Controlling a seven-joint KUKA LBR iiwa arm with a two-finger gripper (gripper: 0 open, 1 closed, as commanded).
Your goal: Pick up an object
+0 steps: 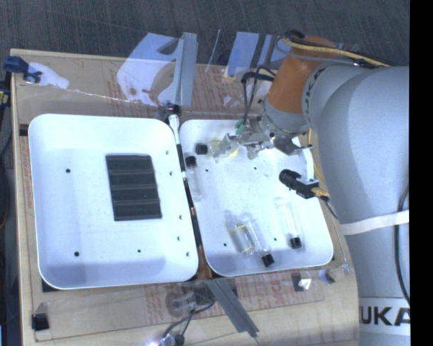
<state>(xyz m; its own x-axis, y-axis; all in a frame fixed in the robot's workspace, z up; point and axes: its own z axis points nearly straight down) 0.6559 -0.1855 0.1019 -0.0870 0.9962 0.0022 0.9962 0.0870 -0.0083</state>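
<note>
The grey arm (346, 121), orange-banded, reaches into the right bin (223, 262); its pincer (246, 141) hangs low at the far edge, over a clear plastic piece (222, 148); whether it is wide or narrow I cannot tell; clear, black-capped vials (246, 238) lie near the front wall; a ribbed black block (134, 187) sits flat in the smooth left bin (50, 193); the worktop (86, 74) is pale wood.

The wooden bench (94, 305) filled most of the frame and carried two shallow white bins side by side. The left bin (50, 193) held a dark ribbed panel (133, 187) near its middle. A blue clamp (18, 67) sat at the bench's upper left corner, and grey metal brackets (187, 67) stood along the top edge.
</note>
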